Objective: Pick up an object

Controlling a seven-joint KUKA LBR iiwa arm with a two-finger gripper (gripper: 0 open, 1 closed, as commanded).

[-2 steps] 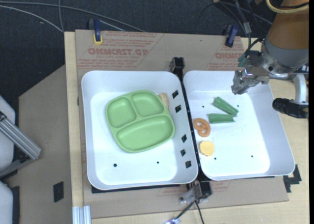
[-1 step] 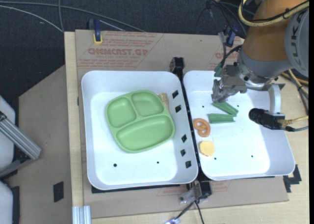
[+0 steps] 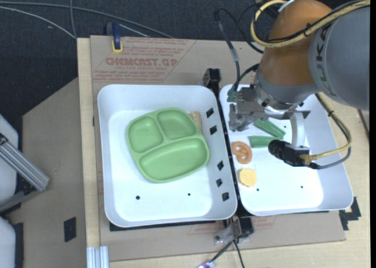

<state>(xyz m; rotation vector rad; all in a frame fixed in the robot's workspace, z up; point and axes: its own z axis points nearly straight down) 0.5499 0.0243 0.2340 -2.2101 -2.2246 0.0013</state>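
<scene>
**Gripper (image 3: pixel 237 121) low over the upper left of the right bin**

Gripper sits at the upper-left part of the right bin (image 3: pixel 305 193), close to the wall it shares with the left bin (image 3: pixel 158 205). From this slanted overhead view, with the wrist covering it, I cannot tell whether it is released, clenched or grasping anything.

Just below the gripper in the frame lies a brown pretzel (image 3: pixel 241 152), apart from it. Right of the pretzel is a long green piece (image 3: pixel 264 141), lying roughly level. A second green piece (image 3: pixel 271 127) lies slanted just above that, partly under the wrist. These may be toy pea pods, though they are too small to name surely. Below the pretzel rests a yellow-orange piece (image 3: pixel 248 177), near the bin's left wall.

The arm's orange band (image 3: pixel 294 20) fills the upper right of the frame.

In the left bin a green divided plate (image 3: pixel 169 143) lies flat near the middle, turned at an angle. A small tan item (image 3: pixel 195 119) touches its upper-right edge.

Both bins rest on a cardboard sheet (image 3: pixel 147 58) with red lettering. A blue clamp (image 3: pixel 117 36) sits on the sheet's top edge, upper left.
</scene>
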